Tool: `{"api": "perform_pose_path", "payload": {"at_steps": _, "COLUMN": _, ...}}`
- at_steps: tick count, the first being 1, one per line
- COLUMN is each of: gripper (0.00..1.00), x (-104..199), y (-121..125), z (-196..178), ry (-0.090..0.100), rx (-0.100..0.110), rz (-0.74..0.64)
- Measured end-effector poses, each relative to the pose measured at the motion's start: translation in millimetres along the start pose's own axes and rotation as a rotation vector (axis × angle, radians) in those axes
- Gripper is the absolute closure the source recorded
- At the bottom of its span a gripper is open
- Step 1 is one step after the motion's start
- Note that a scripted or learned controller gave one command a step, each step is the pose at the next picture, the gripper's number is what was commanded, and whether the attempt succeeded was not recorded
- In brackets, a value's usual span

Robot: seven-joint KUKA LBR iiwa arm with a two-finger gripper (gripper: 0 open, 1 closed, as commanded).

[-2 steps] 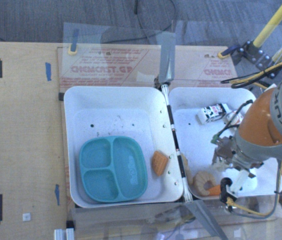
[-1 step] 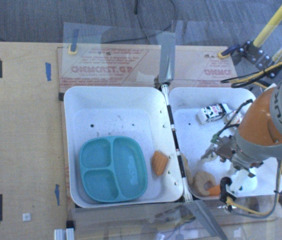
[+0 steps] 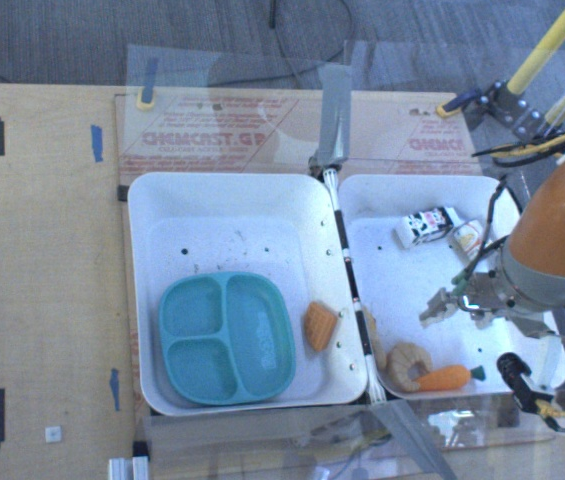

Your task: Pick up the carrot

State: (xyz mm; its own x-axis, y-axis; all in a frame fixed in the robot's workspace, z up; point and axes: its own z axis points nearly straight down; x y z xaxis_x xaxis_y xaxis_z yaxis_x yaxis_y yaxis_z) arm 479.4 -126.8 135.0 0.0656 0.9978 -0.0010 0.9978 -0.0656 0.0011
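The carrot (image 3: pixel 445 377) is orange with a small green end. It lies along the front wall of the right bin (image 3: pixel 382 268), and its left end touches a tan ring-shaped pastry (image 3: pixel 404 360). My gripper (image 3: pixel 459 303) hangs over the right half of that bin, a little behind the carrot and apart from it. The grey arm with its orange band (image 3: pixel 562 233) reaches in from the right edge. Nothing shows in the gripper.
A black-and-white carton (image 3: pixel 427 225) and a small pale bottle (image 3: pixel 467 236) lie at the back of the right bin. The left bin (image 3: pixel 222 208) holds a teal divided plate (image 3: pixel 227 338) and an orange ridged food piece (image 3: pixel 320 326) by its right wall.
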Motion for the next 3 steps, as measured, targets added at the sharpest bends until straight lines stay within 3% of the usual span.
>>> {"api": "perform_pose_path", "payload": {"at_steps": 1, "gripper": 0.00, "x": 21.3, "y": -2.4, "z": 22.6, "ry": 0.002, "rx": 0.006, "rz": 0.380}}
{"api": "perform_pose_path", "payload": {"at_steps": 2, "gripper": 0.00, "x": 1.2, "y": 2.1, "z": 46.3, "ry": 0.006, "rx": -0.003, "rz": 0.194}}
{"api": "perform_pose_path", "payload": {"at_steps": 3, "gripper": 0.00, "x": -27.2, "y": 2.1, "z": 5.3, "ry": 0.000, "rx": -0.001, "rz": -0.066}}
